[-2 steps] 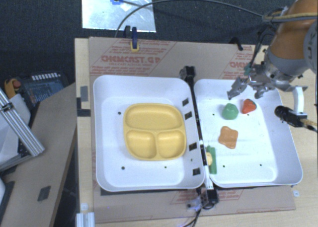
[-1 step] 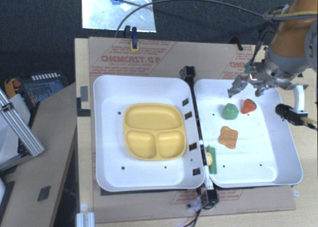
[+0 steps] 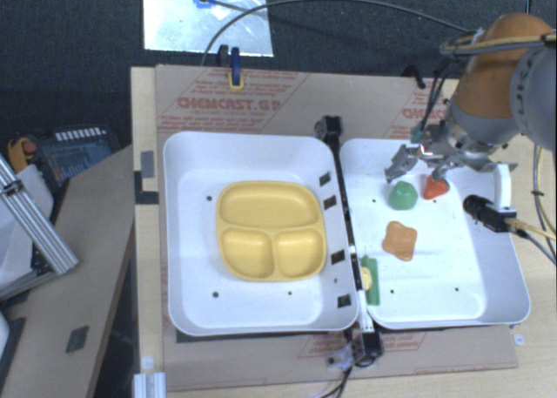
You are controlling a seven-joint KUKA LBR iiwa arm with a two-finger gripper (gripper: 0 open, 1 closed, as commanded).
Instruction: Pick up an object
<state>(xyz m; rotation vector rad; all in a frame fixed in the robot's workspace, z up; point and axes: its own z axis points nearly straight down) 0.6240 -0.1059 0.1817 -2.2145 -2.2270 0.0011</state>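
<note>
Hovering over the right bin (image 3: 496,296), the gripper (image 3: 419,170) has fingers spread wide, nothing between them. Green ball (image 3: 402,195) sits just below it, red piece (image 3: 435,186) beside, orange piece (image 3: 400,240) nearer the front.

Arm (image 3: 522,65) cropped; red object (image 3: 435,185) perhaps half-hidden

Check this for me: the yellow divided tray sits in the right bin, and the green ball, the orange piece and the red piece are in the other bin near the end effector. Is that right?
Not quite. The camera view shows the yellow divided tray in the left bin, not the right. The green ball, orange piece and red piece are in the right bin, near the end effector.
</note>
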